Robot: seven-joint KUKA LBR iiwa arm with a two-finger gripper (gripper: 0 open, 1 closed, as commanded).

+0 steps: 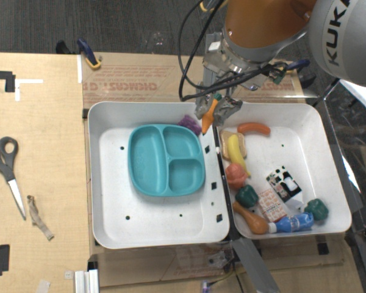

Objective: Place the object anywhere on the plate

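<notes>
Two white bins sit side by side; the left bin (104, 182) bears a teal divided plate (167, 160), its three compartments bare; the right bin (320, 139) carries the loose items. The gripper (215, 110) hangs above the dividing wall between the bins, near the plate's upper right corner; a slim orange object (208, 116) appears pinched between its narrowly parted fingers. Judged status: pickup apparently done; transfer over the plate and release remain. A purple item (189, 124) lies just beside the plate.
</notes>
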